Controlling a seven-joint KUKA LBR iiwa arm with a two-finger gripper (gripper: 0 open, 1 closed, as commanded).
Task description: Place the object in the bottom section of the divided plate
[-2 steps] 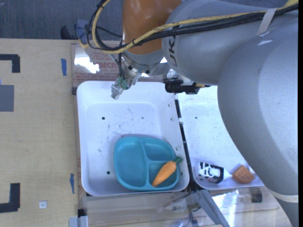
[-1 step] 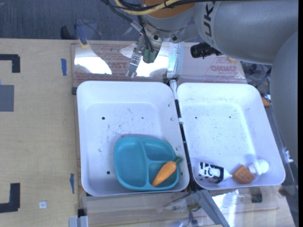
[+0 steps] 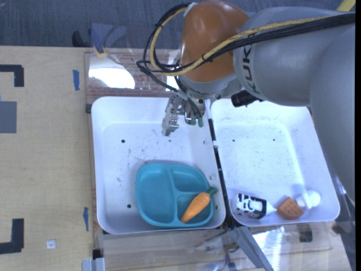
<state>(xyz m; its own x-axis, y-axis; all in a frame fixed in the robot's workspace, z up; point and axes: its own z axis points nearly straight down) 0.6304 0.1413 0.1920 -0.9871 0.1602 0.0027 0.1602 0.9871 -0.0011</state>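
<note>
A teal divided plate [image 3: 155, 199] lies at the front of the left bin [image 3: 115, 145]. An orange carrot with a green top [image 3: 196, 206] rests in the plate's lower right section, leaning toward the rim. My gripper [image 3: 181, 119] hangs above the back of the left bin, well away from the plate, close to the divider between the bins. Its fingers [image 3: 170, 124] point down and stand slightly apart with nothing between them.
The right bin [image 3: 271, 145] holds a black-and-white object [image 3: 251, 205], a brown waffle-like piece [image 3: 290, 208] and a white item [image 3: 309, 199] along its front edge. The grey arm with its orange band [image 3: 208, 35] looms over the back of both bins.
</note>
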